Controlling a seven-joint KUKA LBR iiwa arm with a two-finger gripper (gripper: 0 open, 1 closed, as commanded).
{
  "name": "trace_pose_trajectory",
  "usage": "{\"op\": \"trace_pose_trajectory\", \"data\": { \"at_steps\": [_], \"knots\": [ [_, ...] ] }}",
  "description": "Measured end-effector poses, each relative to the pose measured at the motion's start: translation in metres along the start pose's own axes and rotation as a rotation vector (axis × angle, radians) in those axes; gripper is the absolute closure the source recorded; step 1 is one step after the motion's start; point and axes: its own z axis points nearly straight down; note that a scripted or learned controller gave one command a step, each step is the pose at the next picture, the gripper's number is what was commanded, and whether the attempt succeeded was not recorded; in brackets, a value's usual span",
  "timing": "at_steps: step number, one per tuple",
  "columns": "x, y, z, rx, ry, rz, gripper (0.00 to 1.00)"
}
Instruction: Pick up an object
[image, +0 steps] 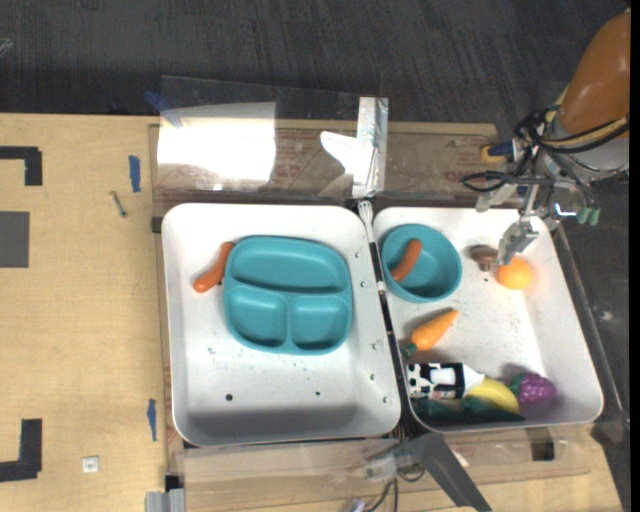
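The end effector (519, 243) is seen at the 2 o'clock corner of the right bin (560, 330), poised just above and touching or nearly touching the orange ball (515, 274); contact cannot be confirmed. Whether it is spread or pressed together cannot be told, as the tip is small and blurred. Nothing is seen pinched.

The orange ball is taken as the likely target. It is located at 1 o'clock in the right bin, near the far wall, at 3 o'clock from the teal bowl (422, 264), which holds a sausage (406, 259). A small dark object (483, 257) lies between bowl and ball; its kind cannot be made out.

Handling is judged as follows: the ball is probably a light, rigid plastic toy with a smooth rounded skin, so slipping or rolling away is expected if it is gripped off-centre. A hold across its widest part, straight from above, is advised.

Also noted: carrot (435, 329) at bin centre; banana (491, 396) and grapes (535, 389) at 6 o'clock.
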Motion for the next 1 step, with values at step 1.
{"op": "trace_pose_trajectory", "data": {
  "at_steps": [1],
  "knots": [
    [0.0253,0.0470,0.1137,-0.001,0.000,0.041,0.00]
  ]
}}
